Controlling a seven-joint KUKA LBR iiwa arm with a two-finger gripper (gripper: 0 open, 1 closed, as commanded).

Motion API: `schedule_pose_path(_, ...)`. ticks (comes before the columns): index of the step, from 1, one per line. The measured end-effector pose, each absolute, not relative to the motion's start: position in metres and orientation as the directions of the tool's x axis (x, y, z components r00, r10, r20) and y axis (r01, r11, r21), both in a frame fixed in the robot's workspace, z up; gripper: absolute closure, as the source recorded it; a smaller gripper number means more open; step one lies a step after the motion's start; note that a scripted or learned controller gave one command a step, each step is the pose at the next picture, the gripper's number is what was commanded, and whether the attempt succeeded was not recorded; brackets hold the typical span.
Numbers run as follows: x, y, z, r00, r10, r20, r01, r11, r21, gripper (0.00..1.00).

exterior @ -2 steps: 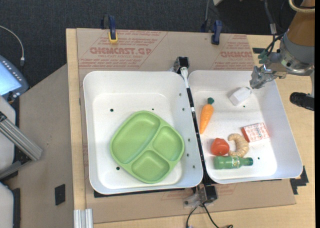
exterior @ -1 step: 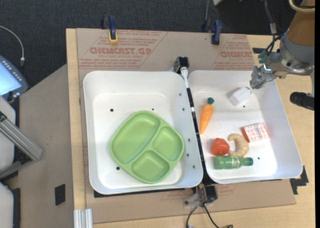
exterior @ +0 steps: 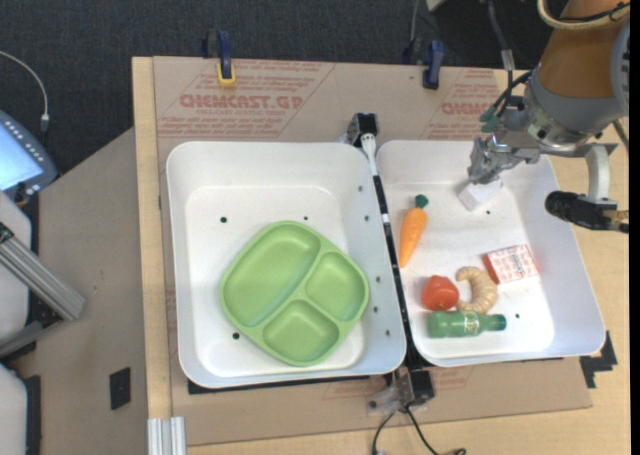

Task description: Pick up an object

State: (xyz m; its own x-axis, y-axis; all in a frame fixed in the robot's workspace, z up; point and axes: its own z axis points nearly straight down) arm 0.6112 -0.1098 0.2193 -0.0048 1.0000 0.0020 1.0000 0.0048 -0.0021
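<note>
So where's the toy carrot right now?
The carrot lies in the right bin, close to its left wall beside the divider between the bins, above the red tomato and left of the gripper.

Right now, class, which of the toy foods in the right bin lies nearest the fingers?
The carrot. It lies alone at the bin's upper left, closer to the gripper than the tomato, green bottle or red-and-white box clustered below.
</note>
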Motion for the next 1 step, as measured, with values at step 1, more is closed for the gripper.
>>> schedule_pose_path(1, 0.5942, -0.0694, 0.2189, -0.004, 1.0, 0.002, 1.0, 0.004, -0.003, 1.0)
